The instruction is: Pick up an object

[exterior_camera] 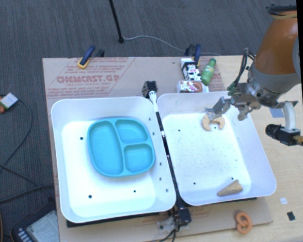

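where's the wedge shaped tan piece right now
In the camera view, the tan wedge lies in the right bin, near its front right corner, well apart from the curved pretzel-like piece at the back of that bin.

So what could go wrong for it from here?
Two things, I would guess. The tool hangs just above and right of the tan pretzel-shaped piece, which lies close to the right bin's far wall, so a descent might clip the wall or nudge the piece aside. The tan wedge sits against the near rim, an awkward spot to reach if it goes for that instead.
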Controlling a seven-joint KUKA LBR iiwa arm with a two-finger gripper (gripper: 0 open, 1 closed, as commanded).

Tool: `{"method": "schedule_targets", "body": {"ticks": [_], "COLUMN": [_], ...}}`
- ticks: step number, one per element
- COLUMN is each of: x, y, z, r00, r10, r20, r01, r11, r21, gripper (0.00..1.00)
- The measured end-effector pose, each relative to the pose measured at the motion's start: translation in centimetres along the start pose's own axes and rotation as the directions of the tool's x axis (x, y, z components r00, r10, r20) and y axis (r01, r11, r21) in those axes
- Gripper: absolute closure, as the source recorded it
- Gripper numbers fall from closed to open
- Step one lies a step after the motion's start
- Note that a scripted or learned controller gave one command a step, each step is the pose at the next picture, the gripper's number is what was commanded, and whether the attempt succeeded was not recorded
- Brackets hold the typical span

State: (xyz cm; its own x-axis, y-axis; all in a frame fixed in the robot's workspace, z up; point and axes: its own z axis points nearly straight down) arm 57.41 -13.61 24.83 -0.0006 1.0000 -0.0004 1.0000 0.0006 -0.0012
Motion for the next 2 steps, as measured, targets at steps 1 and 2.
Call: {"method": "schedule_targets", "body": {"ticks": [1,2], "x": [-1.6,-1.7], "y": [5.7,5.7], "z": [16.0,15.0], "r00": [1.000,1.000], "r10": [0.000,0.000], "r20": [0.002,0.004], "r01": [0.000,0.000], "r11": [1.000,1.000], "r21": [-0.009,-0.011], "gripper": [0.00,1.00]}}
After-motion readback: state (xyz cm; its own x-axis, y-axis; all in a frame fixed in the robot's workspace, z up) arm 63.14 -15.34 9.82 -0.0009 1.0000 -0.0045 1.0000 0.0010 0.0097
